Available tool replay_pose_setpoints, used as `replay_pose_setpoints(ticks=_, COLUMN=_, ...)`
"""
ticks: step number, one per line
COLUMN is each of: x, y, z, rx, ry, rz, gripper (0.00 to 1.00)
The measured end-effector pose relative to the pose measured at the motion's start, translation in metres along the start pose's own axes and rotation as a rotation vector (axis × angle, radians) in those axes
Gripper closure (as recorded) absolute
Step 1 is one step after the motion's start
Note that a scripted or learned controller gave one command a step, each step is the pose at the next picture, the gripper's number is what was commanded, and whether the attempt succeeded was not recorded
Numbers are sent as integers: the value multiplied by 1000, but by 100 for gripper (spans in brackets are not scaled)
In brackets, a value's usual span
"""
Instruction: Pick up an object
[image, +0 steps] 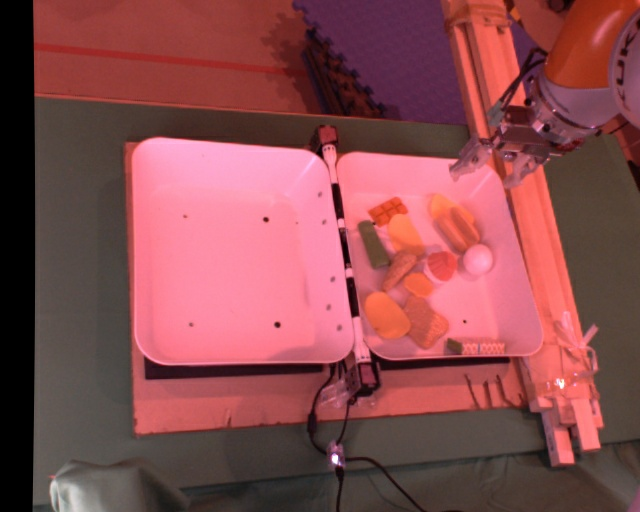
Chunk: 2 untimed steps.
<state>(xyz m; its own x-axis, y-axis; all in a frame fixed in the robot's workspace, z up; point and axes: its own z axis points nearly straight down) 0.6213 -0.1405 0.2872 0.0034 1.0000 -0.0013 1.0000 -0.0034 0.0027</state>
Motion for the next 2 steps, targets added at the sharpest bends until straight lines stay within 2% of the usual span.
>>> replay_pose_setpoints(ticks=1, x=0, y=0, z=0, rx=0, ry=0, rz=0, gripper=0)
replay_pose_setpoints(ticks=2, x=2, y=-10, z=51, rx=5, ry=0, rz=1, gripper=0)
